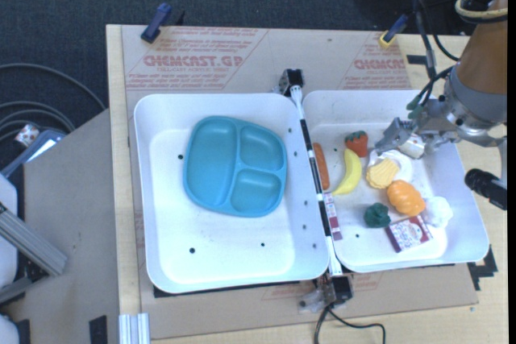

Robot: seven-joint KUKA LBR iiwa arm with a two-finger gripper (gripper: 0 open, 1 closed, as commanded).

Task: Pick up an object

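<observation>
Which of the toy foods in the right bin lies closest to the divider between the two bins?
The hot dog, lying along the divider; the banana sits beside it, farther right.

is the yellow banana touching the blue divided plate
Apart. The camera view shows the yellow toy banana in the right white bin and the blue divided plastic plate in the left white bin.

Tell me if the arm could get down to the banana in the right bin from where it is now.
Probably yes. The end effector hangs over the right bin, and the banana lies just beside it with its top uncovered. The hot dog and strawberry crowd it, so a clean grasp is less sure.
</observation>
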